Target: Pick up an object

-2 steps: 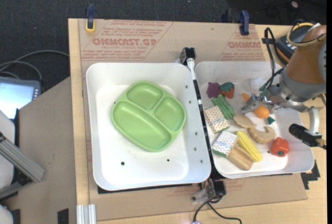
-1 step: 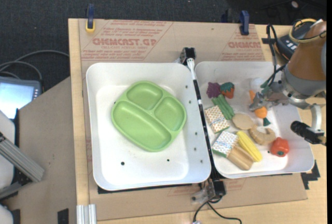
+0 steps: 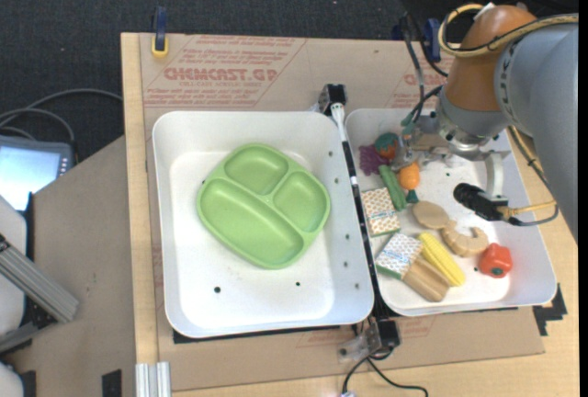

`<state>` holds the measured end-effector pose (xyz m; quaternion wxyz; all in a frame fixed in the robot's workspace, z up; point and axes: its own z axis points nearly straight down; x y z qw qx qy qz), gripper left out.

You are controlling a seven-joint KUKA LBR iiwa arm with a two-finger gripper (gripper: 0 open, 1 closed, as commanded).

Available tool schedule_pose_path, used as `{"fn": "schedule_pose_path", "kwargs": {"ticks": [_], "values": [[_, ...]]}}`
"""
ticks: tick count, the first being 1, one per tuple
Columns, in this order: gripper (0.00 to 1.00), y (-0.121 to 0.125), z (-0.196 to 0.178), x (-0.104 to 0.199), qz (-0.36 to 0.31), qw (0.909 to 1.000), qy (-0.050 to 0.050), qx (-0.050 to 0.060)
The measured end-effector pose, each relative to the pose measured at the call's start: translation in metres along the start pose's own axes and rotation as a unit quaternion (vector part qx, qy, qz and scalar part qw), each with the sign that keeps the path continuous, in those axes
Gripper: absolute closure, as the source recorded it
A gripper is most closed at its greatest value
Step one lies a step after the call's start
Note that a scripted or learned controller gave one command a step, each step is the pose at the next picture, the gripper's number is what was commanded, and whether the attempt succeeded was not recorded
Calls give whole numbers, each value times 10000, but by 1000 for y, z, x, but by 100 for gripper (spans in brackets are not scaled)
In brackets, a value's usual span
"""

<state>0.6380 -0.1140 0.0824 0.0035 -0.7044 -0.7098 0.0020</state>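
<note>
- Orange piece (image 3: 409,175), small and round, lies in the upper left part of the right bin (image 3: 536,287), right of the frame's centre.
- My pincer (image 3: 415,150) hangs just above it in the frame. I cannot tell whether it is released or clenched, and I see nothing held in it.
- A green stick (image 3: 395,189) lies touching the orange piece on its left, running down and to the right.
- A purple toy (image 3: 370,156) sits further left against the bin's wall, with a teal and red thing (image 3: 386,145) just above it.
- Below the stick lie two small patterned squares (image 3: 378,202), one under the other.
- A flat tan round (image 3: 430,214) lies right of these, and a pale ring-shaped piece (image 3: 465,242) below and right of that.
- Along the bin's lower part lie a teal checked packet (image 3: 398,255), a yellow corn cob (image 3: 442,259), a tan block (image 3: 425,281) and, at the right, a red pepper (image 3: 496,260).
- The left bin (image 3: 167,202), at the frame's centre left, holds a green divided plate (image 3: 265,204).
- Both bins rest on a brown board (image 3: 230,64).
</note>
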Motion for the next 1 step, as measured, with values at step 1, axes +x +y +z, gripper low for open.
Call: {"fn": "schedule_pose_path", "kwargs": {"ticks": [1], "values": [[100, -30, -109, 86, -9, 10000, 5, -89]]}}
